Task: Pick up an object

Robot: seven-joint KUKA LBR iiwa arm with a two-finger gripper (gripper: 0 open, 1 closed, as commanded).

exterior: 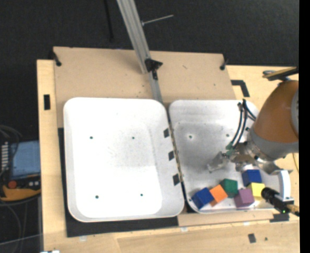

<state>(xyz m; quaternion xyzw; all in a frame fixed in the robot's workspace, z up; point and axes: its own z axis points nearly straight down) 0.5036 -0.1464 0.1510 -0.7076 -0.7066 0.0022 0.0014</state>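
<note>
Little toy blocks are sitting together in the right bin (207, 125), down in its corner at about five o'clock. A blue block (202, 197) is lying at the left end of the bunch, and an orange block (218, 193) is touching it on its right. A green block (229, 186) is sitting just behind the orange one, toward one o'clock from it. A purple block (244, 197) is resting at three o'clock from the orange one. A yellow block (257, 189) is sitting beside the purple one, and another blue block (252, 176) is just above the yellow one, at twelve o'clock. They are all looking like small, plain cubes, so none has a long side pointing anywhere. No words or labels are showing on them.

The gripper (218, 162) is hanging over the right bin, near the middle, at about eleven o'clock from the blocks. It is looking grey and blurry, and I cannot tell how its claw is set. Nothing is showing in it.

The left bin (118, 157) is lying beside the right bin, at nine o'clock from it.
</note>
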